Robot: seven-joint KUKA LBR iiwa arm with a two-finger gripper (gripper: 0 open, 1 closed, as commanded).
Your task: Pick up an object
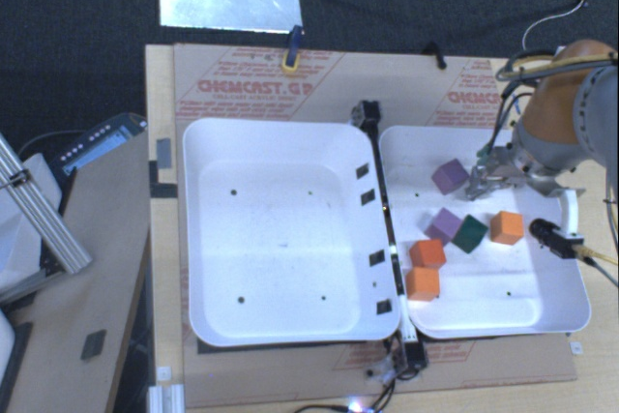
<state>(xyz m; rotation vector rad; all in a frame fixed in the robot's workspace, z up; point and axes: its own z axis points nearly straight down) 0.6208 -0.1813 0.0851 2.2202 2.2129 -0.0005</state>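
Your gripper [481,181] sits low in the right bin [556,305], toward its far side, just right of a purple block [450,176]. Whether its fingers are apart or together you cannot tell — the metal tips blur into one grey shape at this slant, and nothing shows between them. The purple block looks to be just beside the tips, perhaps touching, which makes it the likeliest target.

Nearer to you, the other candidates cluster mid-bin: a second purple block [444,224] touching a dark green block [471,234], with an orange block [506,227] just right of the green. Two more orange blocks [427,254] and [422,283] lie together against the bin's left wall by the divider. That crowding probably explains the choice — the far purple block stands apart, with room around it for fingers.

Over on the left, the left bin [280,237] holds none of the blocks. Judge the pick as not yet secured.
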